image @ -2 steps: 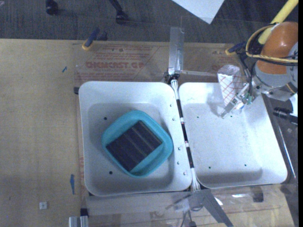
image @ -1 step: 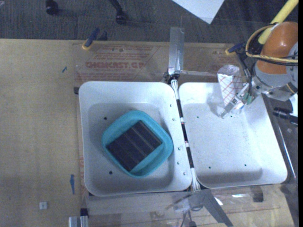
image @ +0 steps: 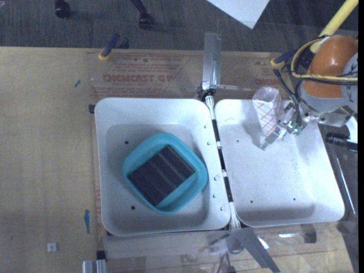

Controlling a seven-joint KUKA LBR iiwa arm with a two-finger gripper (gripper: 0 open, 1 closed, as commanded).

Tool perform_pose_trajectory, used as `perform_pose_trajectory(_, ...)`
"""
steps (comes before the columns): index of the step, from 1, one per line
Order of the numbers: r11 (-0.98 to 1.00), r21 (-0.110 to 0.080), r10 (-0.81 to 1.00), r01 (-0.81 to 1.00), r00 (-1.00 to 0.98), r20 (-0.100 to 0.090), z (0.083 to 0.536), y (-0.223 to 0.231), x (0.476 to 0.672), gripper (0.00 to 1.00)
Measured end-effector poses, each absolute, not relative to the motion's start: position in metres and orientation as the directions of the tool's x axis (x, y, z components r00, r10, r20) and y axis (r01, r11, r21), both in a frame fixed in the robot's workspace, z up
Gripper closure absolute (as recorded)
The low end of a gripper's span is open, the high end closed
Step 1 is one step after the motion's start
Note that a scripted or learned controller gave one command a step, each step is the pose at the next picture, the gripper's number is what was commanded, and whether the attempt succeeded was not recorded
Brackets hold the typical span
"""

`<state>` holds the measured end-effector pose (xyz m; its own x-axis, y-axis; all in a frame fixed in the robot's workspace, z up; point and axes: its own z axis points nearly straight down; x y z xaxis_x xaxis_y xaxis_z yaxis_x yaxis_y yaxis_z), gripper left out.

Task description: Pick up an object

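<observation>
Plywood bench (image: 45,152) runs under everything, pale and scuffed, with a small blue mark near its left edge. On it sit two shallow white bins side by side. The left bin (image: 108,115) holds a teal plastic container (image: 196,172), tilted a little, with a dark ribbed block (image: 160,174) lying inside it. A metal bracket (image: 211,61) stands behind the seam between the bins. The right bin (image: 284,198) has a bare floor dotted with a few small holes. Over its back right part the gripper (image: 284,125) hangs at the end of the grey arm, whose orange band (image: 333,58) shows at the right edge with yellow and black cables looped around it. A clear plastic cup with a red crosshatch pattern (image: 266,110) sits against the gripper, tipped off upright above the bin floor. Whether the claw is spread or pinching the cup I cannot tell from here.
</observation>
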<state>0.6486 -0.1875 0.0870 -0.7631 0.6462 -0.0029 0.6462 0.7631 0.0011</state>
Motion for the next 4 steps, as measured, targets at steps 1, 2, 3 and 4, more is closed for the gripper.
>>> perform_pose_trajectory(1,0.628,0.000,0.778,0.778,-0.628,0.019,0.088,-0.213,0.660,0.00)
perform_pose_trajectory(2,0.628,-0.001,0.778,0.778,-0.628,0.019,0.088,-0.213,0.660,0.00)
perform_pose_trajectory(3,0.629,-0.003,0.778,0.778,-0.628,0.022,0.096,-0.212,0.659,1.00)
perform_pose_trajectory(4,0.593,0.001,0.805,0.805,-0.593,-0.001,0.174,-0.147,0.649,1.00)
